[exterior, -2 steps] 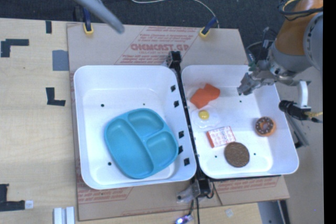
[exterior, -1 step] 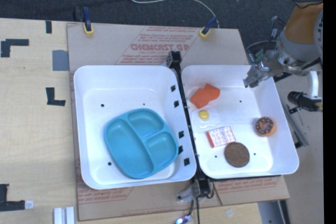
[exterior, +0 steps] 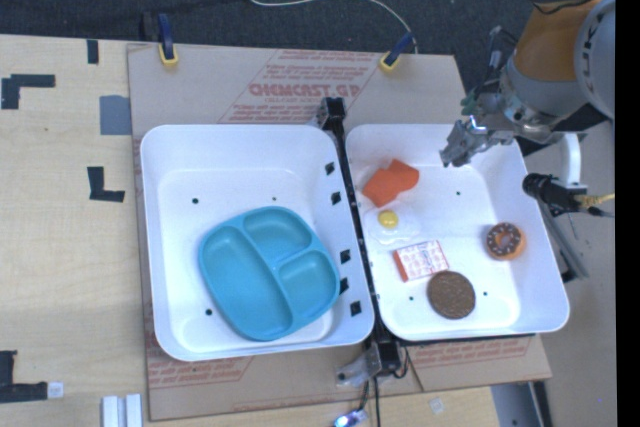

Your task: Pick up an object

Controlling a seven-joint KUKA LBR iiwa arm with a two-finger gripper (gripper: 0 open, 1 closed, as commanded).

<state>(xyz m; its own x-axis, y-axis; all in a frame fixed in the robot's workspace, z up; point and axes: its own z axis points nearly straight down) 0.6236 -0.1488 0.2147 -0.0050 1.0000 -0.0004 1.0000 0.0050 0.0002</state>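
A: The orange wedge in the right bin looks light and soft; grip its short sides.
B: The pincer hovers just right of it; I cannot tell its state.

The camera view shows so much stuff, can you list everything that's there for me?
Bins: 2, white, side by side on the bench.
Tray: 1, blue, three compartments, in the left bin.
Orange piece: 1, orange, upper left of the right bin.
Egg: 1, white with yellow middle, below the orange piece.
Packet: 1, red and white, middle of the right bin.
Cookie: 1, brown, round, near edge of the right bin.
Doughnut: 1, brown with sprinkles, right side of the right bin.
Clamps: 2, blue and yellow, far edge of the board.
Cable: 1, white, on the dark floor.
Arm: 1, grey and orange, at the right.
Gripper: 1, dark, over the right bin's far edge.
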